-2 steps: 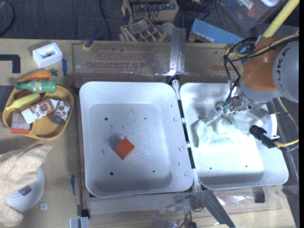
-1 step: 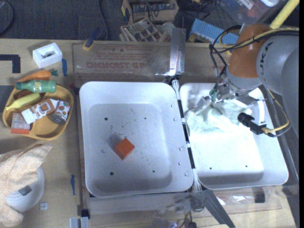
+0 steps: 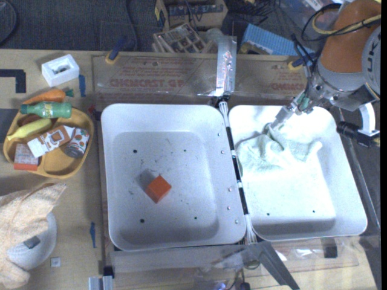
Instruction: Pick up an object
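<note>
The gripper (image 3: pixel 275 124) pinches a peak of the pale cloth (image 3: pixel 275 150), whose bulk lies just below it in the right bin (image 3: pixel 314 213), so grasping looks done and lifting clear remains.

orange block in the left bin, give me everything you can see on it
The orange block is a small cube-like piece, plain matte orange with no markings visible, material unclear. It rests on the floor of the left bin, slightly left of centre and turned diagonal to the walls, casting a grey shadow to its upper left. Nothing touches it; the tool is over the right bin.
</note>
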Motion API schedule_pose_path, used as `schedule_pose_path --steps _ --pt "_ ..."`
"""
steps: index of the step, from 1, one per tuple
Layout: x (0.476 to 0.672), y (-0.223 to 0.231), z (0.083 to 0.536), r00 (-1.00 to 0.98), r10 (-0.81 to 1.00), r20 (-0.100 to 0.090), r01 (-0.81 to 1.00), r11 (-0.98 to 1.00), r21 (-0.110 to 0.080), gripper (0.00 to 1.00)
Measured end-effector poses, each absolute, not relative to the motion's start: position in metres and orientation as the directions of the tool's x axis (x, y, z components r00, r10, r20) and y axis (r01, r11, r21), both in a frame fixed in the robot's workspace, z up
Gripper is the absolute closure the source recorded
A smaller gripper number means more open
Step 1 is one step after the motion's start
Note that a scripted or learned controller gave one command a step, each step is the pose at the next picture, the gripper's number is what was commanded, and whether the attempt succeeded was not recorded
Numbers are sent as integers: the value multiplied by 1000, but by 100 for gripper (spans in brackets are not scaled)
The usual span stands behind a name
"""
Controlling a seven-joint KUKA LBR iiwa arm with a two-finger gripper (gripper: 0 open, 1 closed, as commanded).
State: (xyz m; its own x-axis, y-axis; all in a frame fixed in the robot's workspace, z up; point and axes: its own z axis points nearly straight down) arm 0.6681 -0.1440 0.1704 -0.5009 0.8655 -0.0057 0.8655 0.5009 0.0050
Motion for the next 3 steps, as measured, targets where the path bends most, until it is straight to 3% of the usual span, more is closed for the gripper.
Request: schedule_pose_path --steps 1,2,3 --pt "641 -114 91 -548 837 -10 837 548 11 0" --pt "642 -116 103 -544 839 -13 839 544 16 100" --pt "667 -57 186 -502 865 -3 865 502 3 100"
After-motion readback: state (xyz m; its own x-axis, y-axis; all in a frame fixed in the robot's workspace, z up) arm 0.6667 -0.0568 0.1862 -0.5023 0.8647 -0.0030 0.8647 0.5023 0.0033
